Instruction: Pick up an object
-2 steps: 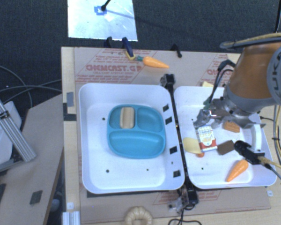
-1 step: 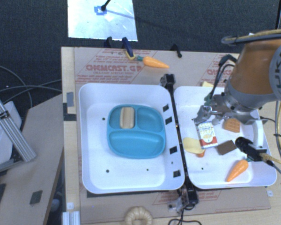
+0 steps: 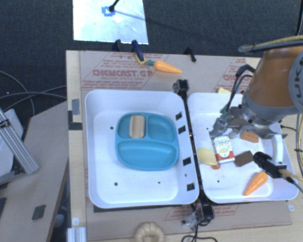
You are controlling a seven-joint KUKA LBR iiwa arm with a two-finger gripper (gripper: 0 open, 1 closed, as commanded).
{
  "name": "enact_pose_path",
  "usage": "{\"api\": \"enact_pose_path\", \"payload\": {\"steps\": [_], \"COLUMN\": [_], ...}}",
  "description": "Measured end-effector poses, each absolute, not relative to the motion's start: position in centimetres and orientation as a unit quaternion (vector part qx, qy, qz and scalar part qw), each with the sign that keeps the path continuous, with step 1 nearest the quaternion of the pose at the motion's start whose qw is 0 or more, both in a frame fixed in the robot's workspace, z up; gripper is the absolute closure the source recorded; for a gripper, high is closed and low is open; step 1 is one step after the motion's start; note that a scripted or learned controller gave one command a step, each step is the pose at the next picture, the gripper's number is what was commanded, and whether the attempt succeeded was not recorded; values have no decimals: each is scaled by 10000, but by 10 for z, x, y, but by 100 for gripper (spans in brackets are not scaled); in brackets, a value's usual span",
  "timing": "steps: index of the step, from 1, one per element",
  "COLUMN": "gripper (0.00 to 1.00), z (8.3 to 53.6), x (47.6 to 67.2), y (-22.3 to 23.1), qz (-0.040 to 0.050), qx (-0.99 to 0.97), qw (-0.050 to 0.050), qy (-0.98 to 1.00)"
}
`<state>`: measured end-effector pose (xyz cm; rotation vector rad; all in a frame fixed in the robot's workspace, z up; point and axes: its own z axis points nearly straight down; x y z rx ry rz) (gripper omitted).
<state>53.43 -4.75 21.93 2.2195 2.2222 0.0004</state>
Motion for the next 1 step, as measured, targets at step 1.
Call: {"api": "enact_pose_path", "payload": {"steps": [1], "gripper": [100], "z": [215], "x": [546], "y": [-47], "qz": [6], "qx": [7056], "qw": [6], "qy": [7086]}}
